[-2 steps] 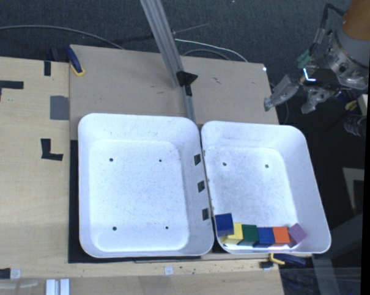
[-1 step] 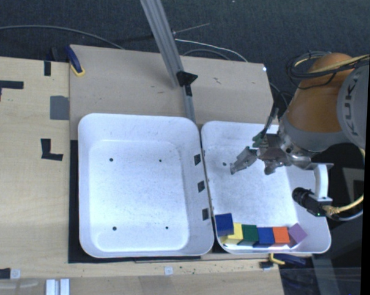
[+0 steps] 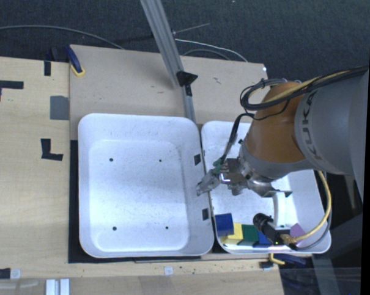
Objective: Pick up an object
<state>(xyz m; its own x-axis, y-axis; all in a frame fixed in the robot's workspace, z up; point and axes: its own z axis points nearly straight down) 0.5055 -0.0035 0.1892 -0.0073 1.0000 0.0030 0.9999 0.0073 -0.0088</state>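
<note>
Gripper (image 3: 211, 180) positioned low over right bin (image 3: 217, 137), near blue block (image 3: 223, 222); finger state cannot be told.

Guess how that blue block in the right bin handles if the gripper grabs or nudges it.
The blue block looks rigid and boxy, so probably stiff and unlikely to roll. It sits crowded against yellow and green pieces, so a nudge would likely shove those too. Probably light.

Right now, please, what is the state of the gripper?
Gripper: above the right bin; whether open or closed cannot be told.
</note>
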